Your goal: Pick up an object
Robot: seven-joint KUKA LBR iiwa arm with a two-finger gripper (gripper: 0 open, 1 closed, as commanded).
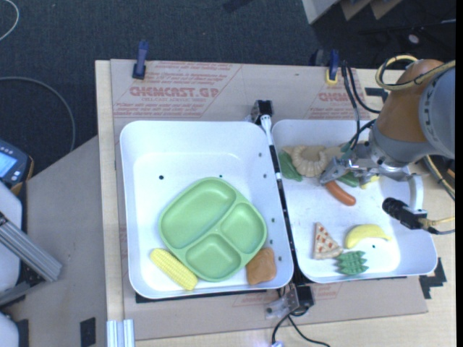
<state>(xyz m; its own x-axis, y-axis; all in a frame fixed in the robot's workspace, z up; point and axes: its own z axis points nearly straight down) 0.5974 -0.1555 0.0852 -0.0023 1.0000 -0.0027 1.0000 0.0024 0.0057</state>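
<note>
A single fixed camera looks down at a slant from above the bench (pixel 217 85), taking in both white bins: left bin (pixel 137 194), right bin (pixel 412 262), with the KUKA arm (pixel 427 114) entering from frame right.

This was a robotics lab or test cell, not a home. The landmark was a flat brown cardboard sheet printed with red lettering (pixel 181 85), clamped at its far edge by small blue clips (pixel 139 58) and bearing two shallow white plastic bins (pixel 134 194). Black cables (pixel 353 96) trailed over its far right corner, dark grey carpet (pixel 145 13) lay beyond it, and a silver aluminium framing bar (pixel 29 248) stood off its left side.
</note>
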